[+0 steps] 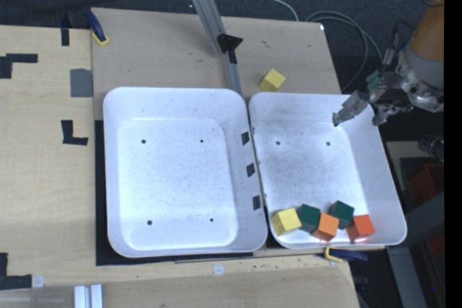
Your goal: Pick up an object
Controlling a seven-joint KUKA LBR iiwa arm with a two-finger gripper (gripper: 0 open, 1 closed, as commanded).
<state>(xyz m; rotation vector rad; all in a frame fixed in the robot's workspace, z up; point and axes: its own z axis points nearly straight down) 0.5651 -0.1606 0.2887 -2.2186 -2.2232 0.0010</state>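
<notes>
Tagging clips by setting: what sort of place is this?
Likely a robotics lab bench: two white bins side by side, small coloured blocks piled in one, and a robot gripper hanging over them.

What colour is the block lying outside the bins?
Yellow: the small yellow cube sits on the bench, seen in the camera view.

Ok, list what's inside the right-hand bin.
Right bin: five blocks clustered at its near edge, a yellow block, two green blocks and two orange blocks. Anything beneath the cluster is hidden.

Single fixed camera, overhead, slanted down, wide framing: both bins below-left of gripper [359,112] (arm enters from frame right).
</notes>
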